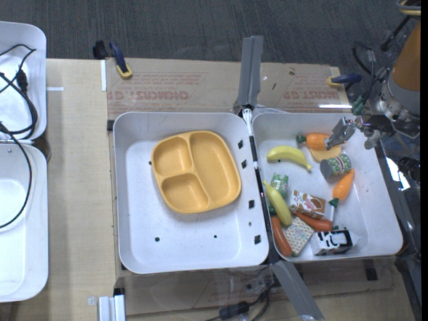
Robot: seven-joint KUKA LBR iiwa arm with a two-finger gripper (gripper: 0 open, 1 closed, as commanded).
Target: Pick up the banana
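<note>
The banana point(289, 156) lies in the right bin point(374, 246). The gripper point(342, 134) hangs near it, off to the right. Its fingers look open and hold nothing.

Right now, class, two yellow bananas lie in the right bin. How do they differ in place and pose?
The upper banana lies near the bin's middle, almost crosswise; the lower banana lies along the left wall, running lengthwise. The upper banana lies apart from other items; the lower banana is crowded by a green packet and a carton. The upper banana is nearer the gripper. Both are yellow and curved, and both rest in the right bin.
</note>
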